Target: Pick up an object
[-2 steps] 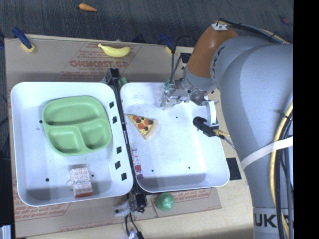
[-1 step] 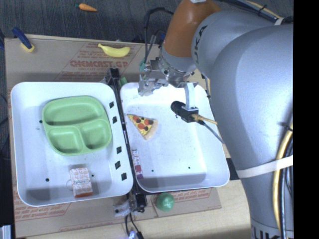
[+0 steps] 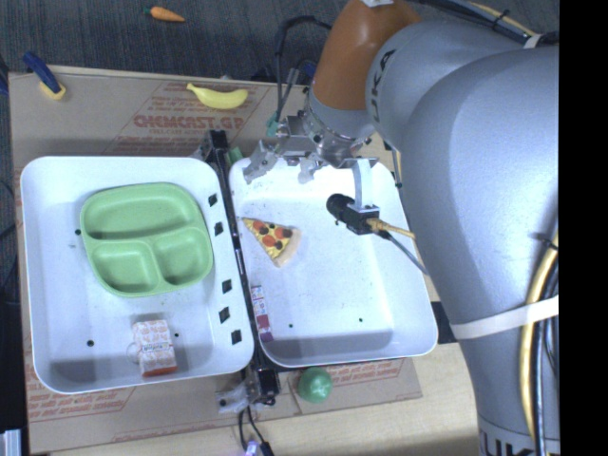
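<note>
1. Camera view, materials: two shallow white plastic bins, left bin (image 3: 38,255) and right bin (image 3: 380,321), sit side by side on printed brown cardboard (image 3: 142,122). The left bin holds one pale green compartment tray (image 3: 142,236), matte, with rounded corners and three wells, and one small red-and-white carton (image 3: 154,346). The right bin holds one flat triangular toy pizza slice (image 3: 273,238) with red dots, left of centre.
2. Outside the bins: one yellow banana (image 3: 218,95) on the cardboard, one green ball (image 3: 314,384) at the near edge, one orange carrot-like piece (image 3: 167,13) on the dark floor.
3. Arm pose: the grey arm reaches in from the right, orange band above the wrist. The gripper (image 3: 285,164) hangs over the right bin's far left corner, above and apart from the pizza slice. Fingers look spread, nothing between them.
</note>
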